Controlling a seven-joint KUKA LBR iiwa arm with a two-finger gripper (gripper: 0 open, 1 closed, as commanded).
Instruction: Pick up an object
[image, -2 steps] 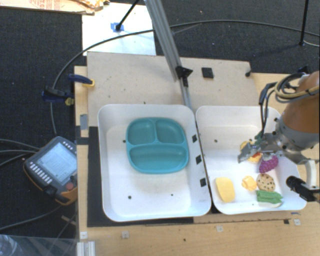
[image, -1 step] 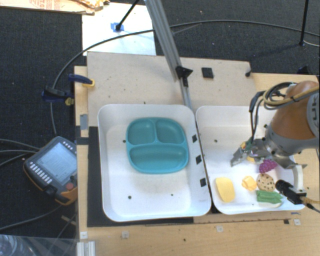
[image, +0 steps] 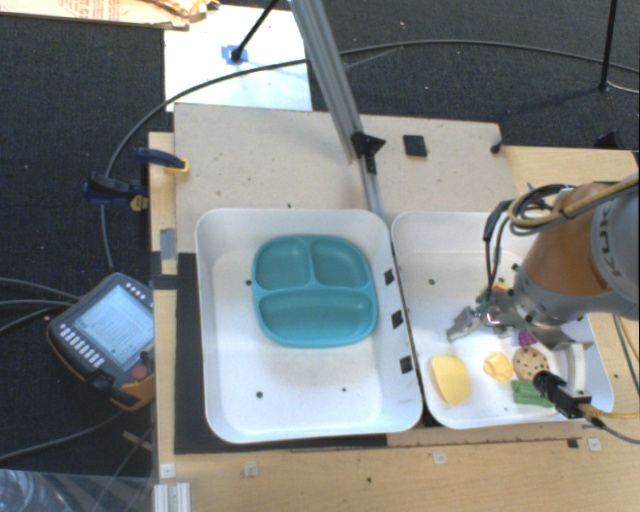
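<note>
Camera view: left of the seam between the bins, a teal divided plate (image: 315, 290) lies in the left bin (image: 225, 400). Right of it, the gripper (image: 470, 322) hovers, fingers apart and empty, above the yellow block (image: 451, 380); grasping remains. Grey bench (image: 260, 150), dark carpet around.

A teal divided plate (image: 314, 291) lies in the left bin (image: 225, 400); the end effector (image: 470, 322) hangs over the right bin (image: 420, 240).
</note>
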